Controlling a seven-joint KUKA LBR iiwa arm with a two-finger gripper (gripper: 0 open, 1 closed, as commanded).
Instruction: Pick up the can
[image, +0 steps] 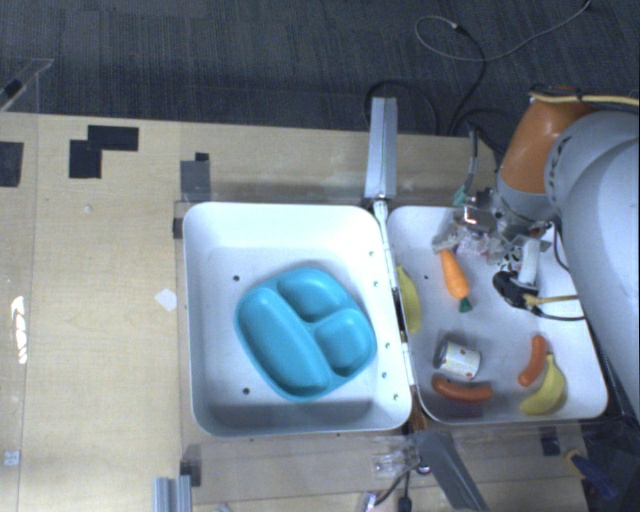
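Pale wooden bench (90, 330), dark carpet (200, 50)

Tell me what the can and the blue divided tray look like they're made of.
The can, lying on its side in the right bin, looks like metal with a pale paper label: a dull silvery rim shows at its end. The blue divided tray looks like moulded plastic, evenly coloured with soft glossy highlights. Neither is certain from here.

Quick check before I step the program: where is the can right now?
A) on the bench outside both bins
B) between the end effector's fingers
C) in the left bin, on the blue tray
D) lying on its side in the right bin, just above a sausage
D: the can lies tipped over on the right bin floor, just above the reddish sausage, well away from the end effector.
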